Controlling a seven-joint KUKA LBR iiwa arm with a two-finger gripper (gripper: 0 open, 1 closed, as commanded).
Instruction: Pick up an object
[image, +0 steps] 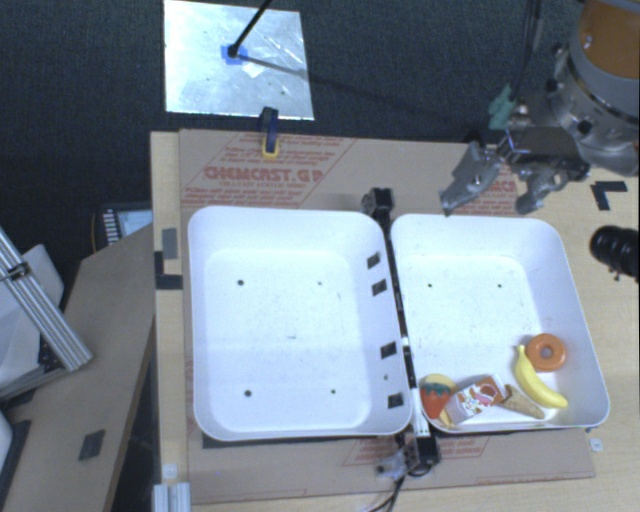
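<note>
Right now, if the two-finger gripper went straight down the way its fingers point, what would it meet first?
Probably the far rim of the right-hand shallow white bin, or bare floor just inside it. The gripper, fingers spread, hangs above that edge; depth is unclear. The yellow banana and the other toys lie in the near corner, off that line.

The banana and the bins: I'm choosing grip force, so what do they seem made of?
The banana looks like smooth moulded plastic, a toy: even yellow with a slight sheen. The right bin and left bin look like thin, matte white formed plastic, with rounded corners and rolled rims. None of this is certain.
</note>
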